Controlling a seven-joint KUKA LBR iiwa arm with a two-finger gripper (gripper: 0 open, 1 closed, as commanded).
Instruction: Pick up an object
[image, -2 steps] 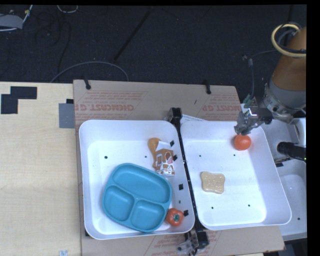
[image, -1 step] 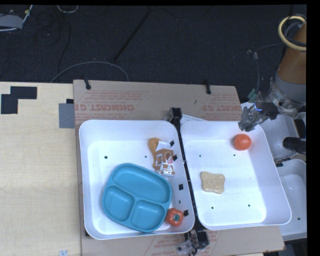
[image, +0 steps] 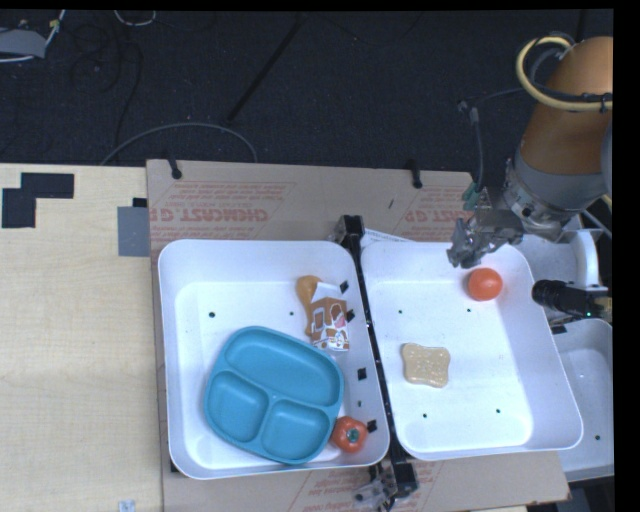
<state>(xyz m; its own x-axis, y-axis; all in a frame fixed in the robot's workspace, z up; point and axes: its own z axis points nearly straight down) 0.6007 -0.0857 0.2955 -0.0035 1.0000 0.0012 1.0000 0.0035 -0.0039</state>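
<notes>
risk sits mostly with the small round orange-red ball (image: 484, 284) in the right-hand shallow white bin (image: 540, 425): it lies near the far right corner, close to the bin wall, and a round thing there would likely roll off if a finger touched it off-centre, or the wall could block one finger on the way down. the dark two-finger gripper (image: 470, 246) hangs over the far rim of that bin, just up and left of the ball and apart from it, so a straight descent from here would probably land beside the ball, not around it. nothing is seen between its fingers; how wide they stand cannot be told from this view.

the grey arm with its orange band (image: 570, 100) comes in from the right, wrist pointing down and tilted toward the bin's far edge.

a flat beige toast-shaped piece (image: 426, 364) lies mid-bin, well apart from the ball. the left white bin (image: 178, 300) holds a blue divided plastic tray (image: 272, 394), a small red tomato-like toy (image: 349, 434) and a small patterned packet (image: 329, 325).
</notes>
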